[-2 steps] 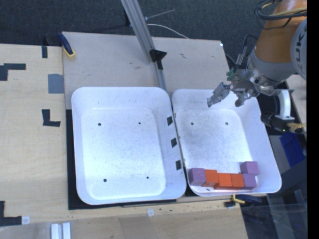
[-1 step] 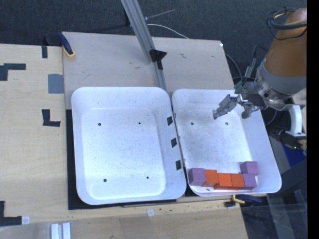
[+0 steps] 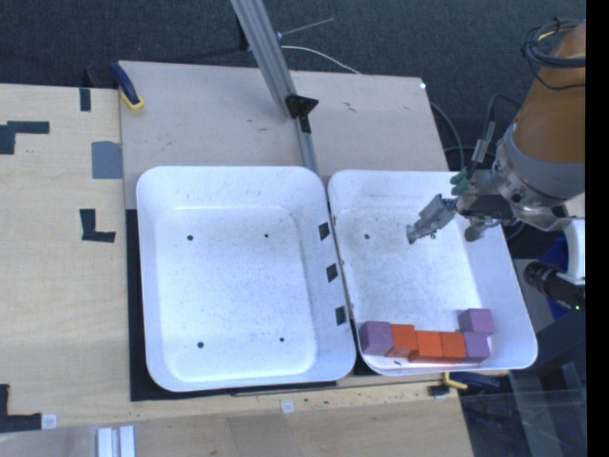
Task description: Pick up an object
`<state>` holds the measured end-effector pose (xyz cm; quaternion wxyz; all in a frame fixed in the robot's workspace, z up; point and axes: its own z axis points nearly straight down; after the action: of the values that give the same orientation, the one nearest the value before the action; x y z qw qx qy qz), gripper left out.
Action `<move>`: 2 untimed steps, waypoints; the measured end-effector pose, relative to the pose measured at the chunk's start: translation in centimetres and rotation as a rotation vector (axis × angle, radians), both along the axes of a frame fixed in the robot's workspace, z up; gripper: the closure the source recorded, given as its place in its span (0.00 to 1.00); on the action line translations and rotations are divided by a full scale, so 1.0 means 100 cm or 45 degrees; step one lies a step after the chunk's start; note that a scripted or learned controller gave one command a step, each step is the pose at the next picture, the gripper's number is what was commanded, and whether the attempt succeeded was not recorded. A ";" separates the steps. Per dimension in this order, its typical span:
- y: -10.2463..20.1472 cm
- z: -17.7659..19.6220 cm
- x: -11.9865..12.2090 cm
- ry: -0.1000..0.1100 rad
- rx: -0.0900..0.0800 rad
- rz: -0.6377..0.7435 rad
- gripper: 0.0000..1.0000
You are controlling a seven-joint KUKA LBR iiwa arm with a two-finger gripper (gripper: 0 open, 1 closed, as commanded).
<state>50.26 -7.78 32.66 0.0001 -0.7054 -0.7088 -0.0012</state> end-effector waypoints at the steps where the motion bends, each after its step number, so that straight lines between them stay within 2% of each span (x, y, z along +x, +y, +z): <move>1: -0.018 -0.060 0.169 0.003 -0.005 -0.003 0.00; 2: 0.005 -0.055 0.085 0.007 -0.003 -0.007 0.00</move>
<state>58.75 -7.25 27.17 0.0013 -0.7073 -0.7069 0.0017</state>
